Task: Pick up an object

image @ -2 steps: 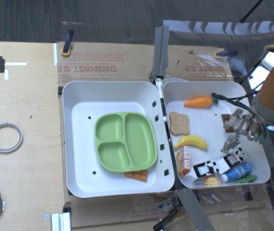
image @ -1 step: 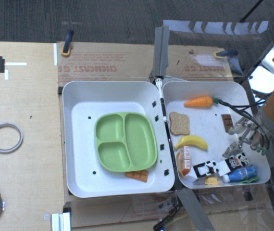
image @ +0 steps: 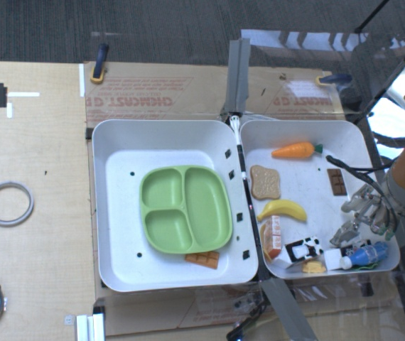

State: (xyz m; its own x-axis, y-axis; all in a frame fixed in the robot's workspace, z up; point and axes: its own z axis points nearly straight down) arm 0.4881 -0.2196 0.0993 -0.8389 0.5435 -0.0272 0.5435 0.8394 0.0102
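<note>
A: Right bin (image: 359, 137), near corner. The gripper (image: 362, 219) is shown low over the bin's right side, just above the blue bottle (image: 364, 256); nothing is seen between its fingers. Whether they are spread or pressed together cannot be told at this slant.

B: Which object is best taken?

A: The bottle is nearest, but it is crowded by the cow toy (image: 304, 249) and the bin wall. The banana (image: 283, 209) and carrot (image: 293, 150) are judged easier, lying apart from their neighbours.

B: How is the step done well?

A: The fingers should be set across the object's narrow width, lowered squarely, and closed before any lift is begun.
</note>
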